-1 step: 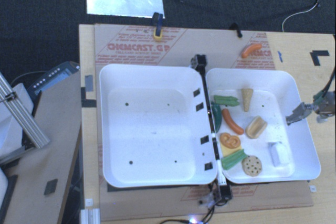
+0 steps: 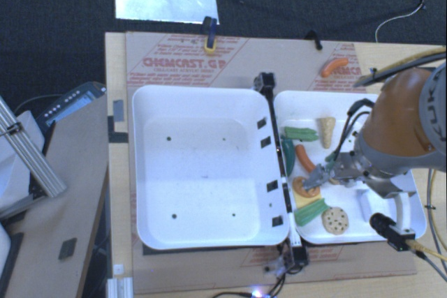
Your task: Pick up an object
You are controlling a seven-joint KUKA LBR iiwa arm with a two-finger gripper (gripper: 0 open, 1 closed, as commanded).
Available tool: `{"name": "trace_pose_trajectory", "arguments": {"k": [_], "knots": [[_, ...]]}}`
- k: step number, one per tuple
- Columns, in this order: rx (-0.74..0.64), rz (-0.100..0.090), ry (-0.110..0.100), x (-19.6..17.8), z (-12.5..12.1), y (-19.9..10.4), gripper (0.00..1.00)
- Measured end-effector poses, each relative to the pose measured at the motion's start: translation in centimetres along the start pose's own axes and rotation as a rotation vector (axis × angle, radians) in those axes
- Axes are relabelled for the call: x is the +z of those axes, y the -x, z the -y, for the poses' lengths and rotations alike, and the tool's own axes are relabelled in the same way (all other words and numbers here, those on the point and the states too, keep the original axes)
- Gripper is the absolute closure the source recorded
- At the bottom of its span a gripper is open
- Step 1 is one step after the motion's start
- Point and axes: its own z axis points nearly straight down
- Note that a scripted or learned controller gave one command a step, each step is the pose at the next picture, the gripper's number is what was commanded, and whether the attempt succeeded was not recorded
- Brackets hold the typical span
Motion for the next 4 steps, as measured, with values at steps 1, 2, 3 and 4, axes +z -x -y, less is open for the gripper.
{"name": "trace_pose_trajectory", "arguments": {"k": [1, 2, 3, 4], "knots": [[0.014, 0.003, 0.009, 7.5, -1.7, 3.5, 0.0], [0.009, 0.013, 0.018, 7.0, -6.4, 1.3, 0.0], [0.004, 0.006, 0.017, -3.2, -8.7, -5.5, 0.0], [0.003, 0.006, 0.01, -2.6, -10.0, -14.0, 0.0]]}}
